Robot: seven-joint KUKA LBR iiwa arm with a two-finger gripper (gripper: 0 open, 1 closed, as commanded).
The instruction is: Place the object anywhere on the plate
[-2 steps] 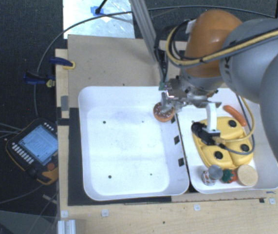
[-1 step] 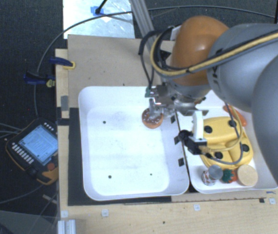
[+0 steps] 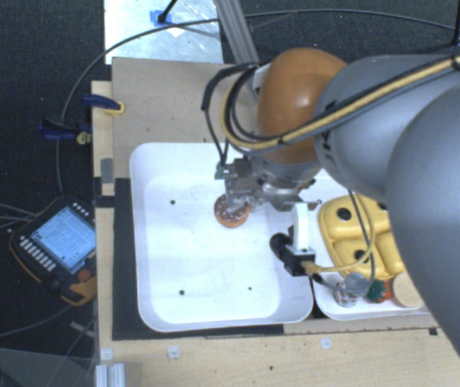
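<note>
Over the left white bin (image 3: 157, 297), the pincer (image 3: 234, 193) hangs above a small round brown object (image 3: 232, 212).
Finger state: cannot tell; confirm a firm pinch before lifting toward any plate.

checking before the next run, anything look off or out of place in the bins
One mismatch: the task needs a plate, yet the left bin holds just a small round brown object, right under the gripper. The yellow item and small pieces crowd the right bin. Nothing looks spilled or broken.
</note>
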